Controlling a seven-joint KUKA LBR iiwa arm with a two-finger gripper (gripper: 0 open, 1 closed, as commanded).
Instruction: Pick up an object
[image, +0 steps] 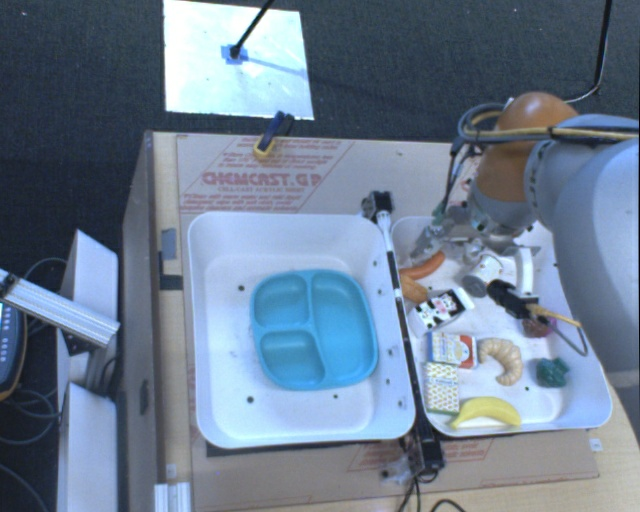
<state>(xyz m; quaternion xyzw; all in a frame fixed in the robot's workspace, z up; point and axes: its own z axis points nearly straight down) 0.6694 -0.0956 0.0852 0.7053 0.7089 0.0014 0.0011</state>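
Camera view looks down on the gripper (452, 240) low over the far end of the right bin (596, 402), beside the rim it shares with the left bin (215, 405). I cannot tell whether the pincer is apart or together, and nothing can be seen held in it.

The things to pick all lie in the right bin. A sausage (426, 265) is closest, just below the gripper, with an orange piece (412, 289) against the shared rim. Nearer the camera sit a black-and-white card (443, 308), a small printed box (450, 348) and a cracker pack (441, 387), stacked in a line along that same rim. A croissant (503, 359) lies just beside the box, a banana (487, 411) rests along the near wall, and a green lump (551, 372) sits apart to the right.

The grey arm covers the bin's far right corner. Bare floor shows between croissant, banana and green lump. In the left bin a blue divided plate (312, 330) lies in the middle, with open white floor all around it.
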